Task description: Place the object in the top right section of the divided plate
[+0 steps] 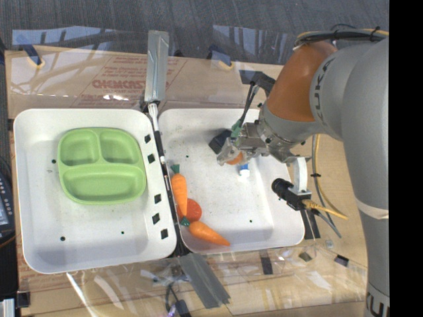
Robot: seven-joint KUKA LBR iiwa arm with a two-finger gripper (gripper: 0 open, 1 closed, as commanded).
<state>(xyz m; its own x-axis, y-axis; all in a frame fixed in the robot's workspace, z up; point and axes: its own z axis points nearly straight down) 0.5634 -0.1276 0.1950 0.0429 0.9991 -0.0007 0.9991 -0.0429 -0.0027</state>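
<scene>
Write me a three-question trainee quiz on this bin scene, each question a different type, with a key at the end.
1. True or false: the green divided plate sits in the left bin.
2. Multiple choice: the carrots lie in the right bin against its
A. far wall
B. left wall, next to the divider
C. right wall
3. Fill in: the gripper hovers over the ____ bin.

Key
1. True.
2. B. One carrot lies along the left wall; another carrot sits near the front left corner, with a red round piece between them.
3. Right; something orange and blue sits at the gripper's tip, too unclear to name.
</scene>
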